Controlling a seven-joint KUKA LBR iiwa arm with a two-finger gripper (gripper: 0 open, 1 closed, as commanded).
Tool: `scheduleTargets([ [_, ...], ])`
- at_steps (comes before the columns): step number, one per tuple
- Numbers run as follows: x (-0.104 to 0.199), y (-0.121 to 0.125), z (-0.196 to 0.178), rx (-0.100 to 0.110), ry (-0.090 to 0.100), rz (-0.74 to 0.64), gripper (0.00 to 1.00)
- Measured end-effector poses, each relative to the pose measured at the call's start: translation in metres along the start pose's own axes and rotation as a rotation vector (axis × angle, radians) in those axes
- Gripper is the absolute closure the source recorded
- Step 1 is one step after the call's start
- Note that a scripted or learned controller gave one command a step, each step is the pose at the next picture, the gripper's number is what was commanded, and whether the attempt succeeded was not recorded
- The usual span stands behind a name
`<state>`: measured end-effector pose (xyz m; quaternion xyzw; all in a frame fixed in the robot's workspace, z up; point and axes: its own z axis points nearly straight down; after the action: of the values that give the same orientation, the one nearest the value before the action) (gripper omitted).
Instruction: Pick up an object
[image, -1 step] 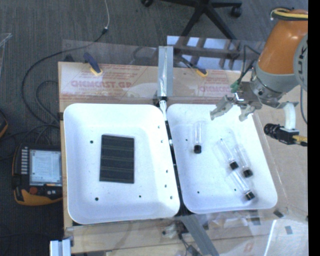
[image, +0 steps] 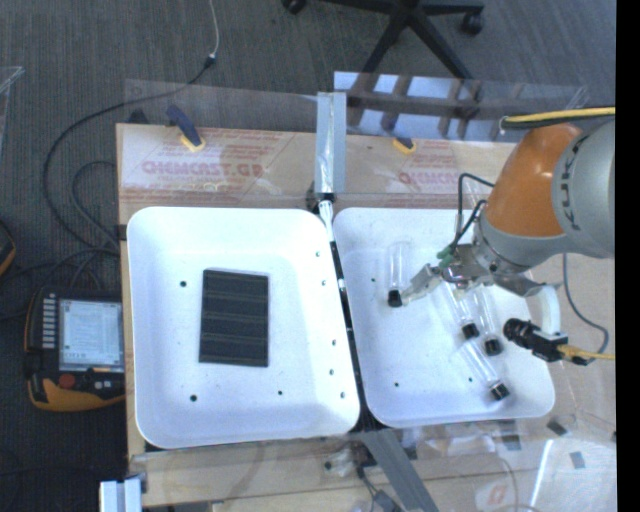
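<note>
Right now I have the arm (image: 545, 195) reaching in from the right of the frame, its wrist low over the right bin (image: 400, 400), and the jaws (image: 428, 280) hang above the upper middle of that bin. I cannot tell whether they are wide or narrow; the wrist hardware and cables hide them from my angle.

The things worth picking are clear vials with black caps, all in the right bin. One vial (image: 398, 275) lies just left of the jaws, its long axis running nearly up and down the frame, cap at the lower end. My guess is the program has lined the arm up on this one, since it is nearest the tool. Three more vials (image: 478, 350) lie lower right, well inside the bin wall, slanting from upper left to lower right with caps toward the lower right corner. They look loosely scattered, as if dropped, not arranged.

In the left bin (image: 160, 400) a dark ribbed flat panel (image: 235, 317) lies in the middle, long side up and down the frame, well apart from the arm.
</note>
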<state>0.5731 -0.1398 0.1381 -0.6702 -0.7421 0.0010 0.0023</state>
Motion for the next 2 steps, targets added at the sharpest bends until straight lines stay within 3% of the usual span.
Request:
scheduleTargets([
  [1, 0.0241, 0.0307, 0.0477, -0.014, -0.007, -0.073, 0.00],
  [2, 0.0239, 0.0319, 0.0382, -0.017, -0.007, -0.072, 1.00],
])
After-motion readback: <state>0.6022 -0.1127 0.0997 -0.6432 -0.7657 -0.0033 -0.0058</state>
